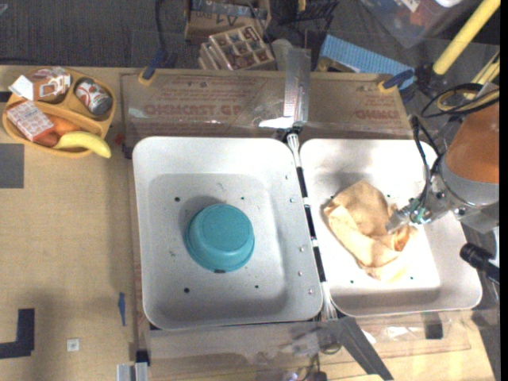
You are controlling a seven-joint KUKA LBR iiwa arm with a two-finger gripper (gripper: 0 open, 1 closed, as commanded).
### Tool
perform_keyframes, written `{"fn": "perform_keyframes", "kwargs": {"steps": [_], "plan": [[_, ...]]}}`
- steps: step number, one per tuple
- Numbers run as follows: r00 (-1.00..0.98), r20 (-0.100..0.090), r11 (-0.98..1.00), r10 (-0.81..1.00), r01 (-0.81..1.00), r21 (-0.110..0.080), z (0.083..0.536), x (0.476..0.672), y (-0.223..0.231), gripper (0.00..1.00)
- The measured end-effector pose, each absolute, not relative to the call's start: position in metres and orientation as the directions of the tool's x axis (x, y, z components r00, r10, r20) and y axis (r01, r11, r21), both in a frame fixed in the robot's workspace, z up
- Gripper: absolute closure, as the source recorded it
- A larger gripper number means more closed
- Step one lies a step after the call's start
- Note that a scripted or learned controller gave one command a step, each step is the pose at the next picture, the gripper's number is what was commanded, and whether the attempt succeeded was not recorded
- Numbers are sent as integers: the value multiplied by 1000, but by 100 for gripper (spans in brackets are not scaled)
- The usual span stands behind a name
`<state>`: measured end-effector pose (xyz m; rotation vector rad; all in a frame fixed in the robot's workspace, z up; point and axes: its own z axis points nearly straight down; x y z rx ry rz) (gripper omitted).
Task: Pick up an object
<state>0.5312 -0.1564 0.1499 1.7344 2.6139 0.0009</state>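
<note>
Two white bins on the table. Left bin (159, 173): one teal bowl (221, 236), upturned, central — open floor all round. Right bin (349, 157): one crumpled tan cloth (363, 227), claw (403, 221) at its right edge — grip cannot be told.

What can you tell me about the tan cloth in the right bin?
The tan cloth is a soft, crumpled rag, yellowish-beige with folds and an orange patch near its right edge. It lies bunched on the floor of the right bin, slanting from upper left to lower right. The claw is at its right edge.
</note>
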Motion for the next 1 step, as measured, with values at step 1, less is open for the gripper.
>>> {"fn": "perform_keyframes", "kwargs": {"steps": [1], "plan": [[-269, -1, 269, 963, 963, 1, 222, 523, -98, 100]]}}
